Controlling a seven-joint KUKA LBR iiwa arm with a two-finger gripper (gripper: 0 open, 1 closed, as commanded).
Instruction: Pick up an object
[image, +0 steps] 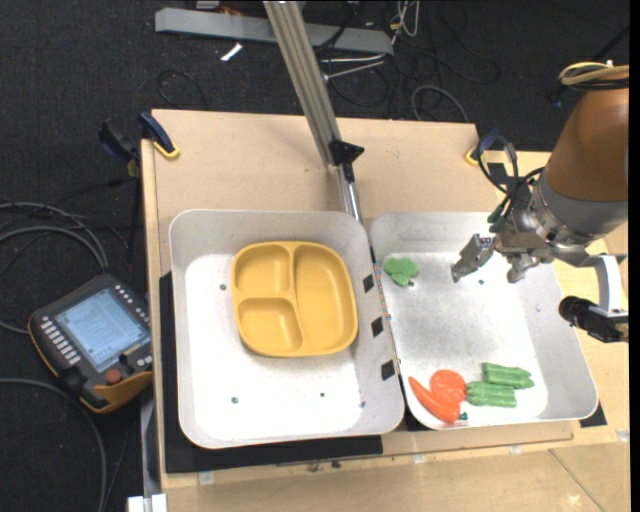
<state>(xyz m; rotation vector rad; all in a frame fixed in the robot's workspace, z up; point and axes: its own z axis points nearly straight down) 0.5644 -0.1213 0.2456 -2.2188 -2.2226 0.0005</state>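
— Where was the small green piece (401, 270)?
— Left of the gripper (496, 259), apart from it, in the right bin (560, 310).
— And its 2 fingers?
— Spread apart, holding nothing. Nearer me lay a tomato (448, 384), a carrot (432, 400) and green pods (500, 385).

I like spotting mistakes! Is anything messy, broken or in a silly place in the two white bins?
Nothing looks spilled or broken. The yellow divided plate lies flat in the left bin. In the right bin, a small green piece sits alone near the top, while the red tomato, orange carrot and green pods huddle at the bottom edge. The hand hovers above.
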